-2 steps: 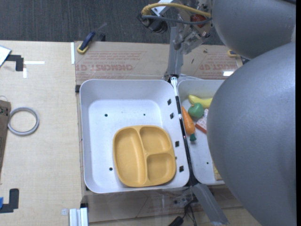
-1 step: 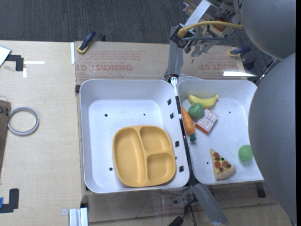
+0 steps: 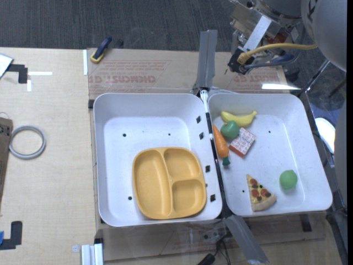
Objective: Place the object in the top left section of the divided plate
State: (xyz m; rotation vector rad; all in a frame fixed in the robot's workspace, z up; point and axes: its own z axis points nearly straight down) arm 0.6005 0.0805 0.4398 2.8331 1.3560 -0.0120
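A yellow divided plate (image 3: 144,187) with three sections lies in the left bin (image 3: 110,148), toward its front. The right bin (image 3: 298,126) holds a banana (image 3: 238,117), a green round vegetable (image 3: 229,129), an orange carrot (image 3: 220,141) along the left wall, a small red and white box (image 3: 242,142), a pizza slice (image 3: 259,193) and a green ball (image 3: 288,179). My gripper (image 3: 246,31) hangs high beyond the back edge of the right bin, above the cardboard, well away from every object. Nothing can be seen held in it.
A roll of tape (image 3: 26,142) lies on the wooden bench at the far left. A blue and yellow tool (image 3: 101,49) rests on the cardboard behind the left bin. A grey upright strip (image 3: 207,59) stands where the two bins meet at the back.
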